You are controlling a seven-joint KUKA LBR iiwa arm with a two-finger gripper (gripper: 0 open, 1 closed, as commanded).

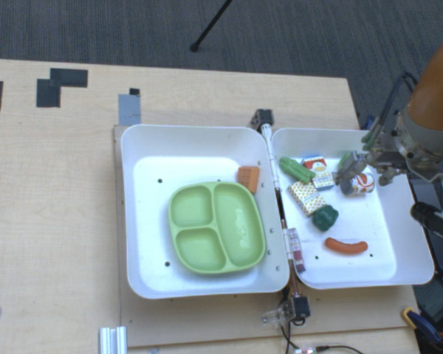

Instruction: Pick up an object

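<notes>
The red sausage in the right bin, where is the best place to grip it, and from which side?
Likely best at the middle of the sausage, coming straight down from above, fingers closing across its narrow width. It lies flat, lengthwise nearly left to right in the right bin, with bare floor around it; the green pepper sits apart, above.

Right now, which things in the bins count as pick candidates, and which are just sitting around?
Candidates, right bin:
sausage
dark green pepper
green pod
patterned box
red-and-white item at the gripper

Lying about, left bin:
green divided plate
orange block
</notes>
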